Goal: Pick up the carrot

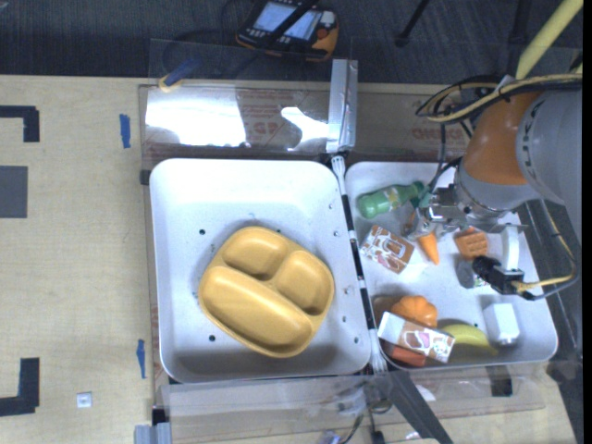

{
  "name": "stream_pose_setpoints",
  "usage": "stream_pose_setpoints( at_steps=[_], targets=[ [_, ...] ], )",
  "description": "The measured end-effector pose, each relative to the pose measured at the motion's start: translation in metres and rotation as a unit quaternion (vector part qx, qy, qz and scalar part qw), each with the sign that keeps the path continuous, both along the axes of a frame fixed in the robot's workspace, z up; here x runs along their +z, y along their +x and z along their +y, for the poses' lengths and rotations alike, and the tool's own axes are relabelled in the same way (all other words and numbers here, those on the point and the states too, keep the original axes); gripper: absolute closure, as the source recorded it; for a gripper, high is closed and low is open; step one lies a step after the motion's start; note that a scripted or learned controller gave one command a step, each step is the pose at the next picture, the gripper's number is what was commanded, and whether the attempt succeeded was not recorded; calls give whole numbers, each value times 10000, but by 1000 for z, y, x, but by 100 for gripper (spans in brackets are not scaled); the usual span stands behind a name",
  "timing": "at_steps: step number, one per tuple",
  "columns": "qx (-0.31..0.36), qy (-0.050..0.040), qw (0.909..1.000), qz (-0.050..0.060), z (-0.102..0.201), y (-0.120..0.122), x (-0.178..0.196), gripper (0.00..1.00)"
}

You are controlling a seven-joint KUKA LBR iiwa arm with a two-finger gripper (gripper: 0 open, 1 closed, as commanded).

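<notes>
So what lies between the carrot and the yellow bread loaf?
In the camera view, between the carrot and the bread loaf: a small printed carton and the bins' divider wall.

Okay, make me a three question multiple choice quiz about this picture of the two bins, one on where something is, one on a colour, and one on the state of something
1. Where does the carrot lie?
A. In the left bin
B. In the right bin
C. On the bench outside the bins

2. What colour is the bottle at the far end of the right bin?
A. Green
B. Blue
C. Red

3. What is the state of the large yellow bread-shaped item?
A. Hanging from the arm
B. Resting in the left bin, away from the arm
C. Stacked on the banana

Answers:
1. B, the small orange carrot sits in the right bin, just below the gripper and beside the little carton.
2. A, the bottle's body is plainly green.
3. B, it sits on the floor of the left bin, while the arm reaches over the right bin.
</notes>
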State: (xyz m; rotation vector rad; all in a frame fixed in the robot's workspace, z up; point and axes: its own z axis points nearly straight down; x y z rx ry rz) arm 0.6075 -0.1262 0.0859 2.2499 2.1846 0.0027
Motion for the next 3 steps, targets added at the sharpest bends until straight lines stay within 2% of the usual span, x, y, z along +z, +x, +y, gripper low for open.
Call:
stream_pose_setpoints(
  at_steps=[1, 2, 3],
  targets=[
    [-230, 15, 9997, 25, 94, 7, 99, 100],
    [-87, 7, 10000, 12, 91, 38, 99, 100],
    [-71, -4, 10000, -10, 92, 39, 109, 100]
  ],
)
